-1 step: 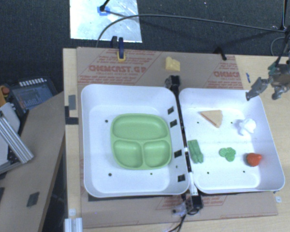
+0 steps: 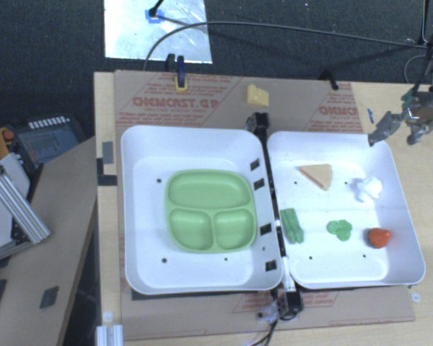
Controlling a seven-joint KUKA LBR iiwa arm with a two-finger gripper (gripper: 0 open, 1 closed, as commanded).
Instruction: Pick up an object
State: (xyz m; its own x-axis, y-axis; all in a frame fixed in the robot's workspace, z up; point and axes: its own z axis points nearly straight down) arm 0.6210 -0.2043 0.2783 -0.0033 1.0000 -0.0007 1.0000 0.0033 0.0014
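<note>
The right bin [image 2: 404, 265] holds a tan wedge [image 2: 316, 174], a small white lump [image 2: 366, 187], a green leafy piece [image 2: 339, 228], a red rounded piece [image 2: 378, 237] and a long green piece [image 2: 291, 225] near the bin's left wall. My gripper [image 2: 398, 134] hangs above the bin's far right corner, off to the upper right of the white lump. Its two grey fingers stand apart, open, with nothing between them.
In the left bin [image 2: 141, 193] lies a green divided plate [image 2: 208, 210]. A yellow block [image 2: 257, 95] and a blue and yellow clamp [image 2: 179, 73] sit on the cardboard behind the bins. Black clips run along the seam between the bins.
</note>
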